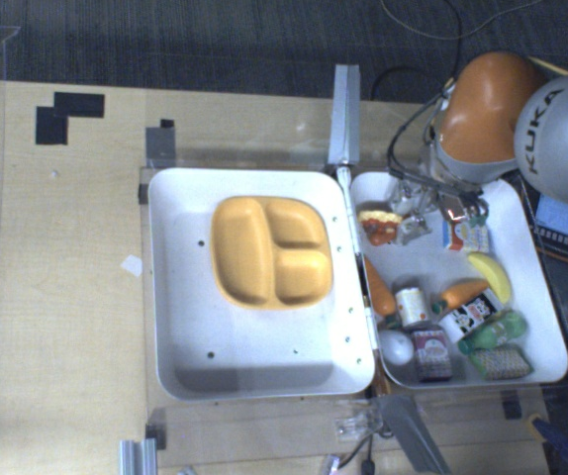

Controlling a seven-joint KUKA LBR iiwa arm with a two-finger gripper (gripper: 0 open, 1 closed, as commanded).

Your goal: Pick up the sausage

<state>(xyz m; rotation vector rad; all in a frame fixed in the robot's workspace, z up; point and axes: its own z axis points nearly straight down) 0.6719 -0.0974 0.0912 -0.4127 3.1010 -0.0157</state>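
Observation:
A short red-brown sausage (380, 227) with pale yellow edging lies at the back left of the right bin (546, 349). My gripper (415, 214) hangs low over the bin, just to the sausage's right and close against it. The grey arm with its orange band comes down from the upper right and covers the bin's back edge. Whether the sausage is between the gripper's parts or only beside them cannot be made out.
The right bin also holds an orange carrot (379, 291), a banana (492, 276), an orange-brown roll-shaped item (463, 292), a small can (410, 303), a white ball (396, 345), a green bottle (493, 332) and small packets. In the left bin (180, 364) sits a yellow divided tray (270, 250).

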